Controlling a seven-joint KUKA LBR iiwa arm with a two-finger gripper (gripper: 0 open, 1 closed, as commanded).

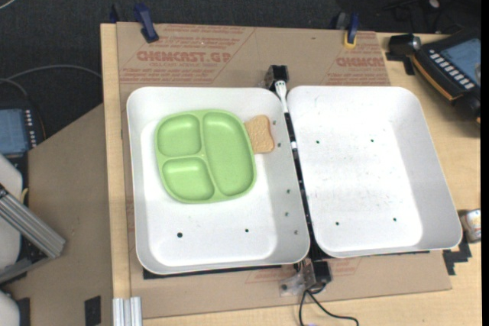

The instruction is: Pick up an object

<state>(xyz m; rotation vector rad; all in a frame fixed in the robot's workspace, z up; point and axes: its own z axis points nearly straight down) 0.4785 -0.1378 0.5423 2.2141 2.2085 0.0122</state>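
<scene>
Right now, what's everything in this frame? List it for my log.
bins: 2, white, side by side on the bench; left bin, right bin
plate: 1, green, three compartments, in the left bin's upper half
cracker: 1, tan, in the left bin, touching the plate's right edge
board: 1, brown with red lettering, under both bins
clamps: 2, blue at the board's top left, blue and yellow at its top right
pendant: 1, black with orange trim, at the right edge beyond the right bin
cables: black, below the bins
</scene>
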